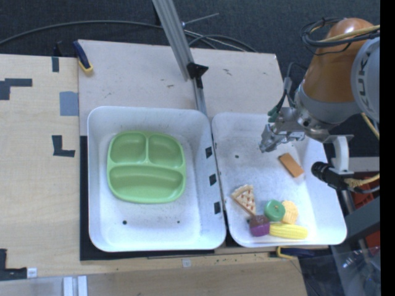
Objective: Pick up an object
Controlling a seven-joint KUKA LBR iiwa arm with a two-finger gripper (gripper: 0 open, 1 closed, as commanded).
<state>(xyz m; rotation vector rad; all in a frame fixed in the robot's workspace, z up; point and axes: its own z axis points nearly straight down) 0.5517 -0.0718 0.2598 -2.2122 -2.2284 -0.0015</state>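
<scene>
My gripper (270,142) hangs over the upper middle of the right bin (247,128), pointing down and to the left. Just to its lower right an orange block (291,164) lies on the bin floor, apart from the fingertips. Toward the bin's front sit a pizza-slice toy (244,198), a green round piece (274,210), a purple piece (259,226), a yellow corn cob (288,230) and a small yellow-orange piece (290,212). I see nothing between the fingers.
The left bin (99,184) holds a green divided plate (147,167). A metal pole (176,32) slants in from the top and ends at the bins' shared back edge. Cables run across the dark floor behind the bench.
</scene>
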